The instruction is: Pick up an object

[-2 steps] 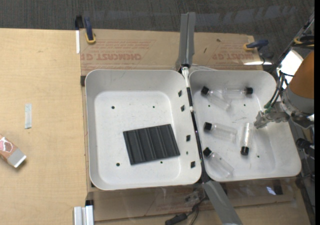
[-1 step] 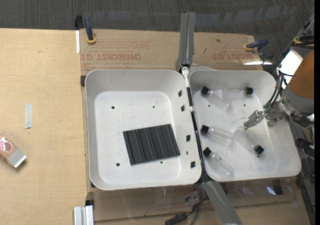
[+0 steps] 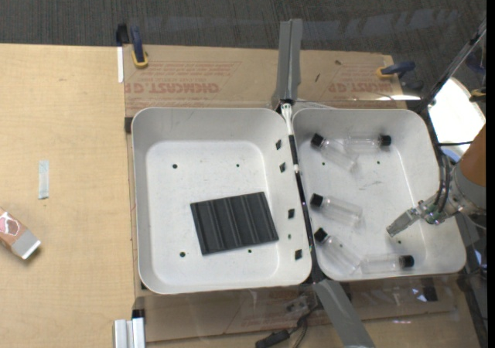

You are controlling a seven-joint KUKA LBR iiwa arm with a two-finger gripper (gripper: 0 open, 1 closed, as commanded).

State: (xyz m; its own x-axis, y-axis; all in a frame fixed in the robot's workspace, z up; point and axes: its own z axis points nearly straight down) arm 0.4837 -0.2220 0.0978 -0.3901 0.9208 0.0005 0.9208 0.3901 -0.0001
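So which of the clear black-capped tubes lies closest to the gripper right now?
The tube along the right bin's front edge, its black cap just below the gripper. The other tubes lie farther left or at the back.

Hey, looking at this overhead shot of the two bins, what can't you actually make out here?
- Gripper, camera view: small, grey against the right bin; its state cannot be judged.
- Arm, camera view: cut off by the right edge; just the wrist is in frame.
- Clear tubes, camera view: transparent on white, so outlines fade; mainly their black caps stand out, and an exact count is uncertain.
- Packet on the bench, camera view: cut off by the left edge; print too small to read.
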